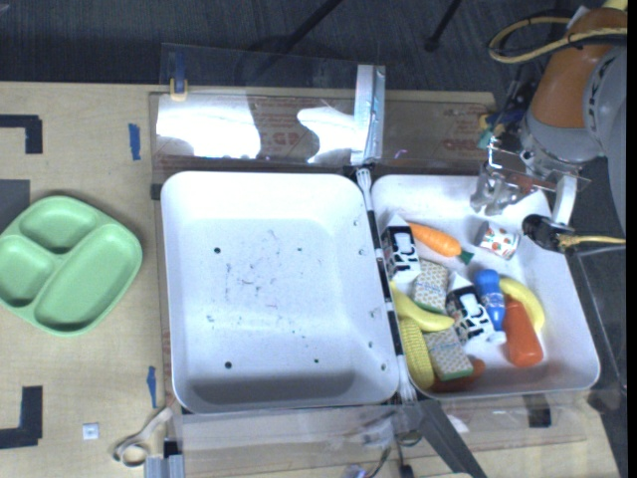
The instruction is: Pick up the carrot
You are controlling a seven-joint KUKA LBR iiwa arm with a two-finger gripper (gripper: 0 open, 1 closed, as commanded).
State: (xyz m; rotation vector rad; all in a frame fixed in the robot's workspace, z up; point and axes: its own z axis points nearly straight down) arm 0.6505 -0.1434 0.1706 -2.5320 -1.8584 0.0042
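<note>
- Gripper (495, 193) hangs over the far right corner of the right bin (580, 325), above the clutter; two metal fingers (482, 195) stand slightly apart, nothing between them.
- Arm's orange band (559, 93) sits up and right of the gripper; yellow cable loops over it.
- Carrot (436, 239) lies left and below the gripper, near it, not touching; green tip points right.
- Small white cube (499, 239) with coloured spots lies just right of the carrot.
- Nearer edge: blue bottle (489, 295), orange bottle (523, 334), bananas (421, 313), corn cob (417, 353), sponge (449, 356).
- Left bin (267, 289) alongside.
- Green divided plate (66, 264) on the bench far left.
</note>
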